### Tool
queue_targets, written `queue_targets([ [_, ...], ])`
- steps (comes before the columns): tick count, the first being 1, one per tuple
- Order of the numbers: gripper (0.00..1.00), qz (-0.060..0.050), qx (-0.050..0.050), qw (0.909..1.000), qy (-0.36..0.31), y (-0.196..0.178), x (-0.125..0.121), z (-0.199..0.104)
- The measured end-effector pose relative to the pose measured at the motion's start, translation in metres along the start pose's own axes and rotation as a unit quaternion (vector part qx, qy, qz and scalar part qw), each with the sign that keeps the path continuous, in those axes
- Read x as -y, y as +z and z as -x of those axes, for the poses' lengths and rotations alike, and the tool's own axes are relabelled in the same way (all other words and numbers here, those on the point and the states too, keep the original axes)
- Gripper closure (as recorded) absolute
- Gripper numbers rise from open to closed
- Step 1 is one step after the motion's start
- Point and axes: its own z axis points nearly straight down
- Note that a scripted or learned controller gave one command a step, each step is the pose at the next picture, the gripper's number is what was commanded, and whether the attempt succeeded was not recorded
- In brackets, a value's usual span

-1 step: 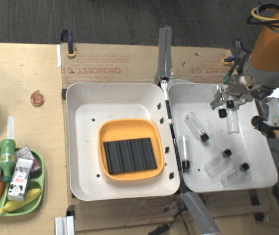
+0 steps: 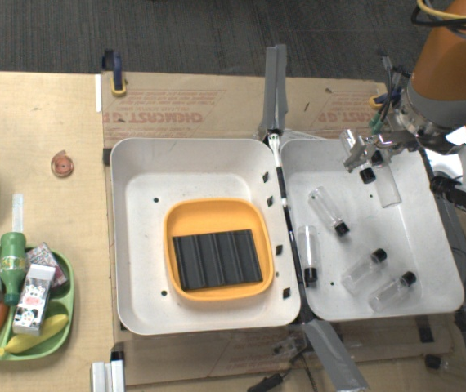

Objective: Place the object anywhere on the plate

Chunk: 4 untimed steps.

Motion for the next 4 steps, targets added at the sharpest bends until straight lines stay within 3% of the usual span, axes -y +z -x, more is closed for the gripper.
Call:
queue_targets([
  [1,1.0,0.0,0.0,0.993,-0.118,-0.011,-0.011,-0.005],
  [2,1.0,-0.001,-0.001,0.9839,-0.179,0.038,0.015,-0.035],
  [3,1.0,0.0,-0.001,0.9533,-0.302,0.035,0.031,-0.056],
  [4,1.0,0.0,-0.001,0.9258,-0.378,0.024,0.044,-0.07],
])
